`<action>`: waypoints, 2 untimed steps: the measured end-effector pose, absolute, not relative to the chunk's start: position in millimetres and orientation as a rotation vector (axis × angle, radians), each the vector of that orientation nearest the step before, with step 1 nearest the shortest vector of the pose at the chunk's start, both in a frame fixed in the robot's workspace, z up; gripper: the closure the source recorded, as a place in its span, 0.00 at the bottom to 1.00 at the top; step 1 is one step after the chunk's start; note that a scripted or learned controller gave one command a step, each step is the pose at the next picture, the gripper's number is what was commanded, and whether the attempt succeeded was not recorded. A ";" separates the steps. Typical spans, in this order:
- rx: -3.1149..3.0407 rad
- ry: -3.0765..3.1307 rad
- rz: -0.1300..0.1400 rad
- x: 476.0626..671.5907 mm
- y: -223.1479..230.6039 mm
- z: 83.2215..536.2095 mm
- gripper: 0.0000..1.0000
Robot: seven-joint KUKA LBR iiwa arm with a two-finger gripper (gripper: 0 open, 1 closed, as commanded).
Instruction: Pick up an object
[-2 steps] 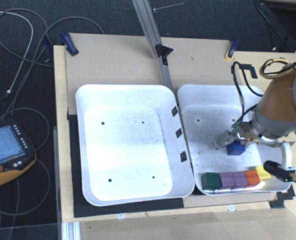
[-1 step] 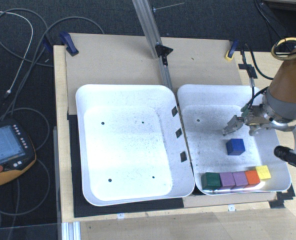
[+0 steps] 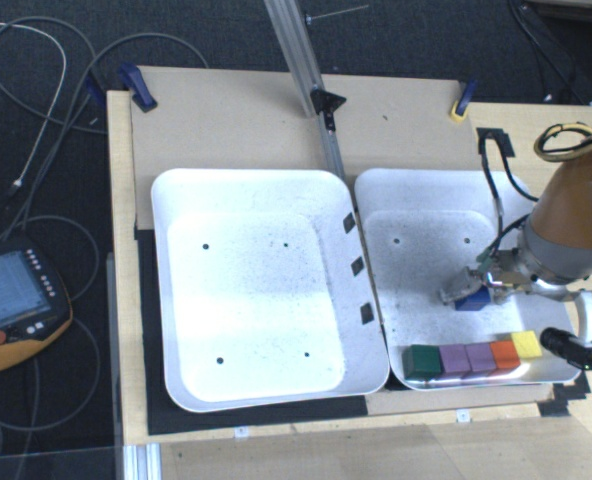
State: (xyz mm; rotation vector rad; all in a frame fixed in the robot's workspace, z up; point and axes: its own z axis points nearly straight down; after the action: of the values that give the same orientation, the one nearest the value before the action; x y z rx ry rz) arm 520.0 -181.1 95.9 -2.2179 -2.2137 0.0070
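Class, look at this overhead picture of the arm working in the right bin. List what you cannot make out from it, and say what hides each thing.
- Gripper, camera view: small and blurred, so whether its fingers grip the blue object beneath it cannot be told.
- Blue object: partly covered by the gripper; its shape is unclear.
- Arm: cut off by the right edge.
- Row of coloured blocks at the right bin's near wall: too small to tell whether they touch.

The tan tabletop (image 3: 236, 128) carries two shallow white bins side by side. The left bin (image 3: 176, 298) touches the right bin (image 3: 396, 193) along its right edge, both resting on a black mat (image 3: 156, 408).
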 end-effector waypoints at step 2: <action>-2.221 -2.223 -0.003 523.4 -179.6 109.9 1.00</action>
State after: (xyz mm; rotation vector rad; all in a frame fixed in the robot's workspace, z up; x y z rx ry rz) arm 523.4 -179.6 109.9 -2.2206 -2.2229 -0.0033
